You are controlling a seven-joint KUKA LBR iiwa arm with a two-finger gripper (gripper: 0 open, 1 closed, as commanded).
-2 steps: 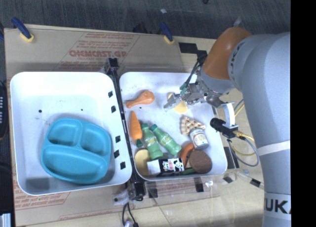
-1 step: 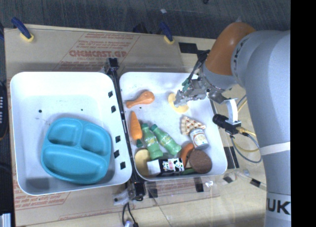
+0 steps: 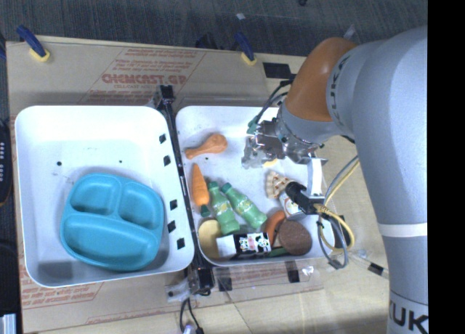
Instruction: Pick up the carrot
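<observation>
1. Arm: grey, orange band above the wrist; enters from the right, bent down over the right bin.
2. Hand: low over the bin's upper middle, near a toy chicken drumstick; whether its fingers are open or closed cannot be made out, nothing seen held.
3. Carrot: lies by the right bin's left wall, beside two green bottles.
4. Blue divided tray: in the left bin.
5. Items beneath the wrist: partly hidden, unclear.

carrot | orange, tapered, narrow tip toward far side | lying flat, lengthwise along bin wall | left of and nearer camera than end effector, apart from it
</observation>
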